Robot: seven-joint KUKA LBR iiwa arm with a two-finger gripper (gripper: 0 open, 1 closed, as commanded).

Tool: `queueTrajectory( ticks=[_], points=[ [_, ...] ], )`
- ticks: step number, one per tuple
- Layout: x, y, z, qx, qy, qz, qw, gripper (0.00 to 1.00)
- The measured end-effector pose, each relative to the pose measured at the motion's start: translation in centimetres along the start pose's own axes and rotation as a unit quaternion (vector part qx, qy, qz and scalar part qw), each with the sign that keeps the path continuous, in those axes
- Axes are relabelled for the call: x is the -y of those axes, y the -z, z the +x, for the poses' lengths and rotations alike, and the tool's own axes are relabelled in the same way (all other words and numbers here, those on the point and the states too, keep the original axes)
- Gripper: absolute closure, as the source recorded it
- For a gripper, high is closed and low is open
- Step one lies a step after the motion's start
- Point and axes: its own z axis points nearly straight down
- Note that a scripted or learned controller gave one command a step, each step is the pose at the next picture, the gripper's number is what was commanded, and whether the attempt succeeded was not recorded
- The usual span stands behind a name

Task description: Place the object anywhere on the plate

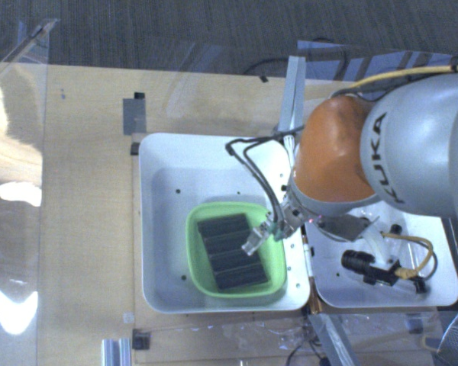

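Note:
A green square plate [201, 273] sits in the front half of the left white bin [160, 197]. On the plate lies a black ridged block [227, 254], flat and turned slightly askew. My gripper [261, 236] hangs over the plate's right side, right at the block's upper right corner. The wrist and the orange band [328, 158] of the arm hide the gripper's upper part. Whether it touches the block is unclear from this angle.
The right white bin [443, 288] lies under the arm, and the big grey arm [420, 151] covers most of it. A wooden bench [76, 227] surrounds the bins, with a clear panel along the left.

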Motion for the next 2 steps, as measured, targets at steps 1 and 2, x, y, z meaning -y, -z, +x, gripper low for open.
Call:
queueTrajectory(
  ticks=[1,2],
  points=[
    [1.3,0.9,-5.5,0.002,0.001,-0.002,1.0,0.0],
    [1.0,2.1,-5.5,0.004,0.003,-0.005,1.0,1.0]
  ],
)
